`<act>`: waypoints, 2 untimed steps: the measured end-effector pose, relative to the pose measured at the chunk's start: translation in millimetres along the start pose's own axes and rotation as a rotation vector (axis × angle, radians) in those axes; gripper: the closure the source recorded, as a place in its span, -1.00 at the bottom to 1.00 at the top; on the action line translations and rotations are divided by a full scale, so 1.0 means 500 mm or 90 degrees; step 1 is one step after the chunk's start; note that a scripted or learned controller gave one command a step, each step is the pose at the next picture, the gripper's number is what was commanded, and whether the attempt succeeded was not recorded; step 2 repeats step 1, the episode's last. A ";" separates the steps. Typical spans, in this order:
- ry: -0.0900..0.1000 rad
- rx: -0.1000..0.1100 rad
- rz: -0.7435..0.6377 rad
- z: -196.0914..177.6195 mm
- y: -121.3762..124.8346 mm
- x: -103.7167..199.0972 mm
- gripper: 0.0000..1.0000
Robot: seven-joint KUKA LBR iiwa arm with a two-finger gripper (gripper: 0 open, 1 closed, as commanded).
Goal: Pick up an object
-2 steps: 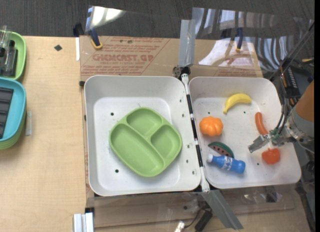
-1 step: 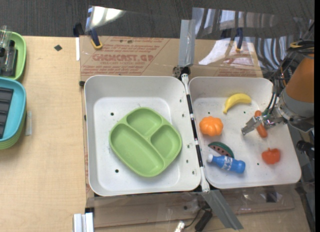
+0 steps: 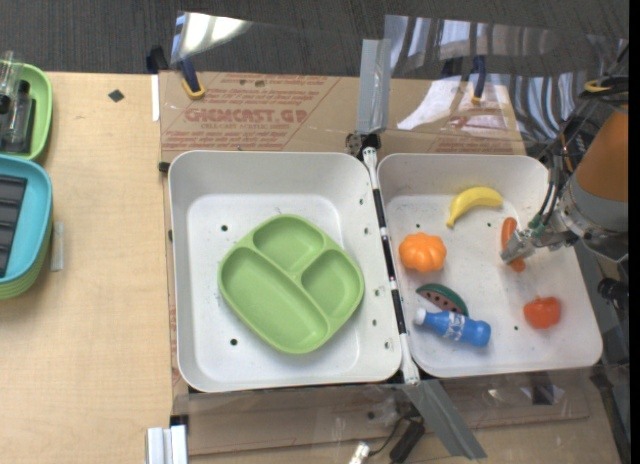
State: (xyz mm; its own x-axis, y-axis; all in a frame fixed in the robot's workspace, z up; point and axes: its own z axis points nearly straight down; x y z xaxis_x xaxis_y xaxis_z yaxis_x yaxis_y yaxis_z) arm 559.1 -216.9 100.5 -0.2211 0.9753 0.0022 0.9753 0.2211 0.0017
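Pincer (image 3: 517, 248) low in right bin (image 3: 575, 347), at orange carrot-like piece (image 3: 509, 233) near right wall; tips sit against it, though spread of tips too small to make out (can't tell if carrot is gripped); banana (image 3: 473, 202) up toward back of bin; orange pumpkin (image 3: 422, 251) near left wall; watermelon slice (image 3: 442, 299) just above blue bottle (image 3: 455, 327); red tomato-like piece (image 3: 542, 312) at front right; left bin (image 3: 195, 282) holds green divided plate (image 3: 290, 283), lying flat.
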 end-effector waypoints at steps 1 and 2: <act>-0.002 0.002 0.039 -0.232 0.125 0.106 1.00; -0.002 0.002 0.039 -0.232 0.125 0.106 1.00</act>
